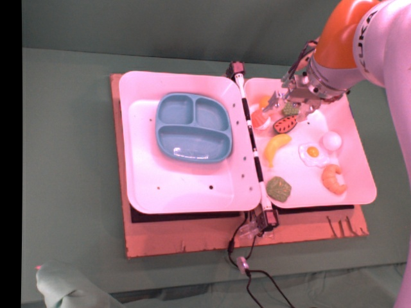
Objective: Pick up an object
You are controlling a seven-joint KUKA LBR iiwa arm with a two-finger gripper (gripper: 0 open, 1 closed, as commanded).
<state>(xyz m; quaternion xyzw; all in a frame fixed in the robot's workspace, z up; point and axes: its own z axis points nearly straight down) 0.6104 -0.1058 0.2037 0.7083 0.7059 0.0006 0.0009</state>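
Observation:
My gripper (284, 105) hangs low over the far left part of the right bin (359, 172). Just under and beside it lie a watermelon slice (284, 124), a small green piece (291, 109), a red-and-white toy (260, 119) and an orange piece (264, 101). The wrist hides the fingertips. Farther toward the front lie a banana (276, 147), a fried egg (312, 154), a white egg (331, 140), a shrimp (334, 178) and a green leafy piece (279, 188).
In the left bin (186, 191) sits a blue divided plate (193, 127). A black-and-white bar (250, 133) runs between the bins, with cables (247, 262) trailing off the front edge. A green cloth (64, 287) lies at the lower left.

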